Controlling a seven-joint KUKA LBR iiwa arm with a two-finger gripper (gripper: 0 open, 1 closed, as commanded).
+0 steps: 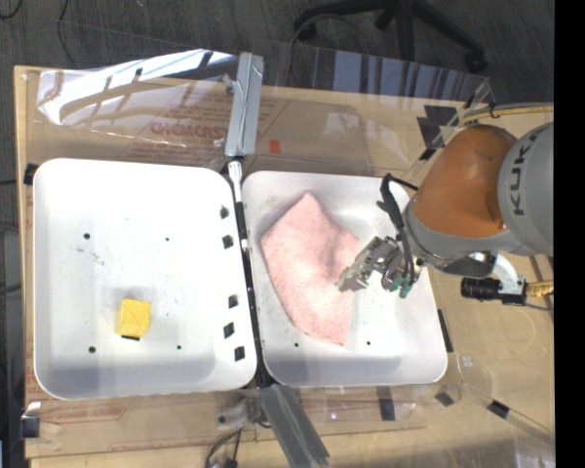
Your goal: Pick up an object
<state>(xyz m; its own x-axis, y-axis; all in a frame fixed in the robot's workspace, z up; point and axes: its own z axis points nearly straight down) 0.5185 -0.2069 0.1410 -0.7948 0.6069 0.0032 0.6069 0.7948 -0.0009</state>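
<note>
Gripper (pixel 363 269) low in the right bin (pixel 424 354), touching the pink cloth's (pixel 307 261) right edge, finger state unclear, yellow block (pixel 134 318) far to its left in the left bin (pixel 54 261)

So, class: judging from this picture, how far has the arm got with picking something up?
Done: the gripper has reached the right bin, at the pink cloth's right edge. In hand: nothing visibly lifted; the cloth lies flat. Left: grasping and raising an object. The yellow block sits untouched in the left bin.
</note>
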